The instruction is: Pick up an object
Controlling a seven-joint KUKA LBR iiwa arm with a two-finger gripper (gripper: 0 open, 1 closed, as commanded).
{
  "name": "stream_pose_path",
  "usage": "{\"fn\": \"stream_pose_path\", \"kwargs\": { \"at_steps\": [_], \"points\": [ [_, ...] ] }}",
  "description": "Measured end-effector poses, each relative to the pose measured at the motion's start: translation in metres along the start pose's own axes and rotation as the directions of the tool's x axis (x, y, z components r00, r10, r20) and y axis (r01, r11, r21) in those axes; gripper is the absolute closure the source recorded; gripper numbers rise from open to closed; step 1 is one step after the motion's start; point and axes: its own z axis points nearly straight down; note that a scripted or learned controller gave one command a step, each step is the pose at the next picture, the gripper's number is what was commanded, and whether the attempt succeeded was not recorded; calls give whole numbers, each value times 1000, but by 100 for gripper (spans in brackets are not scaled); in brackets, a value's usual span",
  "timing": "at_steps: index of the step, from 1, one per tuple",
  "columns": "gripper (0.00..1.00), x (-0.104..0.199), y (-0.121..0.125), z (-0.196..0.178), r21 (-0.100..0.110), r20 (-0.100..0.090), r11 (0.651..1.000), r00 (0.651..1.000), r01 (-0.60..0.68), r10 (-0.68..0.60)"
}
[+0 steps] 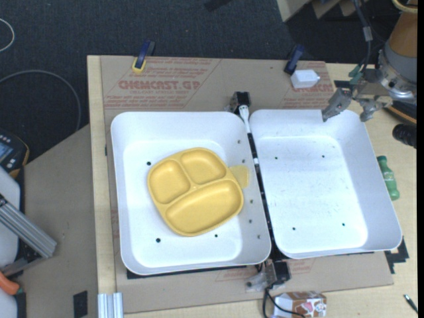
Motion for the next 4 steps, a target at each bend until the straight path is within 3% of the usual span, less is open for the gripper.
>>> {"fn": "stream_pose_path", "kwargs": {
  "at_steps": [1,2,3,4],
  "points": [
    [0,81,-42,-48,0,-2,1000,1000,6,-6],
    [0,137,-88,-143,-9,-1,1000,1000,6,-6],
    [0,159,-152,-204,-6,-1,1000,1000,4,-4],
    [100,158,-149,-212,-7,1,1000,1000,1,-1]
  ]
}}
